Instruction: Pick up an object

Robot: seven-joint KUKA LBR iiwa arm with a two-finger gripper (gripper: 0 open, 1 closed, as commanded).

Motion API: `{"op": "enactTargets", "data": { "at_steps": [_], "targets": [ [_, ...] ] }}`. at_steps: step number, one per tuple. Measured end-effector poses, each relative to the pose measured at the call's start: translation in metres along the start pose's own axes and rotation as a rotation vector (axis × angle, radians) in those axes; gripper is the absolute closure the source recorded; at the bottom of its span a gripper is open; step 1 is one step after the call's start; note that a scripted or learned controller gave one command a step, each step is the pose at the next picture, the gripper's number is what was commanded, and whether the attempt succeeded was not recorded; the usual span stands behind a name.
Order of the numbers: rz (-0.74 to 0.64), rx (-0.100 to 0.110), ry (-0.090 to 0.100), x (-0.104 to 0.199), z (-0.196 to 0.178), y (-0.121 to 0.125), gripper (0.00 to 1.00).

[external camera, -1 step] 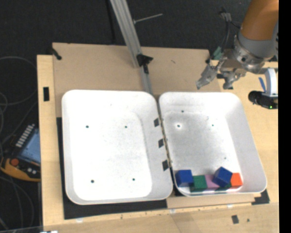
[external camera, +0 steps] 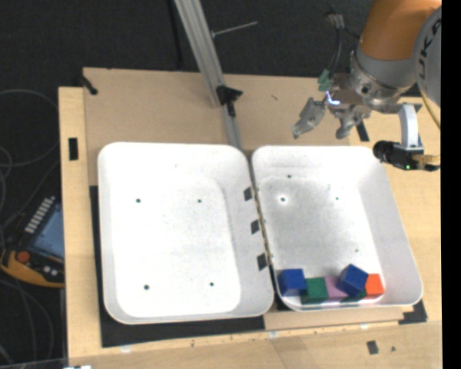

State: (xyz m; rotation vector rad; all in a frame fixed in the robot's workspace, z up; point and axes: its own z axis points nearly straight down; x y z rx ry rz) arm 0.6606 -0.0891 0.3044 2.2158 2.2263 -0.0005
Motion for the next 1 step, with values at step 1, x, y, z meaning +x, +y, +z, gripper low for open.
{"op": "enactTargets", "data": {
  "at_steps": [1],
  "targets": [
    [0.011,0.011,0.0,-0.0579,0.1126,-0.1127,0.0]
  ]
}}
